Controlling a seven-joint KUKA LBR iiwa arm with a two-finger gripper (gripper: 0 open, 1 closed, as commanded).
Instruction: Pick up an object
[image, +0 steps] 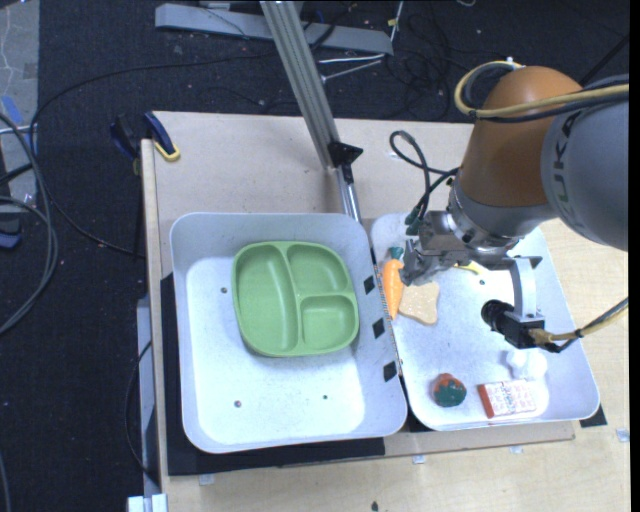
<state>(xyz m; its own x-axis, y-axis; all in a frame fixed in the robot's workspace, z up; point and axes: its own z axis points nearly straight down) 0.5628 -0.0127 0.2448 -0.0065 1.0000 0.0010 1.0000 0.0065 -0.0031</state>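
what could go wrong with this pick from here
1. The gripper is low over the right bin's left edge, where the orange carrot-like piece and the tan bread-like slice lie touching. It may catch both or nudge one away.
2. The carrot-like piece lies against the bin wall, so one side may have little room and the grasp might slip.
3. The cable hanging off the arm trails above the small items near the right bin's front and could snag.

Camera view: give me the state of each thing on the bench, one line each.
Green divided plate: flat in the left bin, compartments bare.
Carrot: lying at the right bin's left edge.
Bread slice: flat beside the carrot.
Green-orange ball: resting apart, near front.
Red-white packet: flat, front.
Pincer: low over the carrot and bread.
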